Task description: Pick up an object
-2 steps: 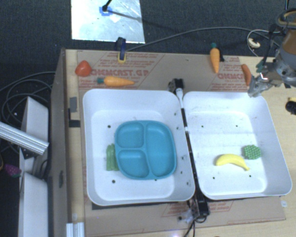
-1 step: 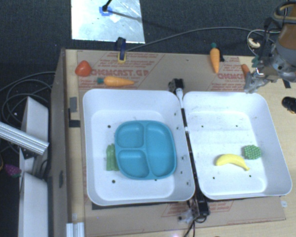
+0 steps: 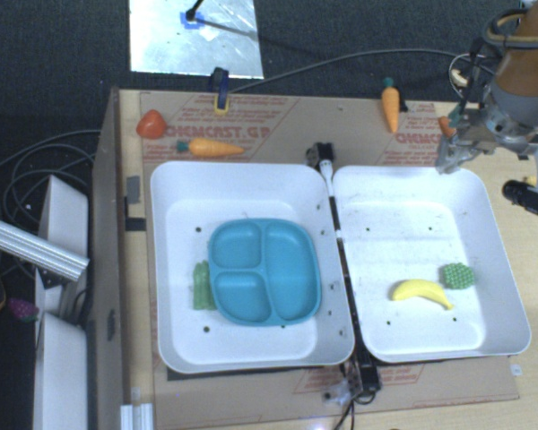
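Observation:
In the right bin (image 3: pixel 484 231) a yellow banana (image 3: pixel 421 292) lies near the front, with a green knobbly object (image 3: pixel 458 276) touching its right end. The left bin (image 3: pixel 175 240) holds a blue divided plate (image 3: pixel 264 271) and a green piece (image 3: pixel 202 287) tucked against the plate's left edge. My gripper (image 3: pixel 452 156) hangs over the back right corner of the right bin, well away from the banana, with nothing seen in it. The arm's orange band sits just above it.
On the cardboard behind the bins lie a carrot (image 3: pixel 390 106), a second carrot (image 3: pixel 211 148) and a red tomato (image 3: pixel 151 124). A blue-yellow clamp (image 3: pixel 220 88) grips the back edge. A foil sheet (image 3: pixel 195 25) lies further back; cables run at left.

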### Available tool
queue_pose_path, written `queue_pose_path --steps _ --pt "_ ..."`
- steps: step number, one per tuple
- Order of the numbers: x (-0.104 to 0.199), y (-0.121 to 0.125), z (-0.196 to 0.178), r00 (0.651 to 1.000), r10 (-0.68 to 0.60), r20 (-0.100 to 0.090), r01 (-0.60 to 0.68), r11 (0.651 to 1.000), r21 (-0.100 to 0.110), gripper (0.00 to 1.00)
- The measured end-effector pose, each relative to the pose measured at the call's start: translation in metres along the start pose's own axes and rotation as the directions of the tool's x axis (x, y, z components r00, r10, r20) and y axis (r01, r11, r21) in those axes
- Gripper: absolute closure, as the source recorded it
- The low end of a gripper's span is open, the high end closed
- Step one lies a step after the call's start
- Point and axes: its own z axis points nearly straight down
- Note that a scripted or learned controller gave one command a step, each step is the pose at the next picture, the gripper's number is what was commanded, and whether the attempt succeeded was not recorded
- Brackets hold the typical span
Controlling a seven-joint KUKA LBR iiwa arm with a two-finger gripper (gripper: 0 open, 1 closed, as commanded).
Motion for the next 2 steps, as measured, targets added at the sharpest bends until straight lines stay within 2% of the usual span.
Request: queue_pose_path --steps 1,2 --pt "0.040 0.000 0.017 1.000 -0.001 -0.001 0.001 1.000 0.001 1.00" --pt "0.059 0.001 -0.009 1.000 -0.001 -0.001 0.001 1.000 -0.001 1.00"
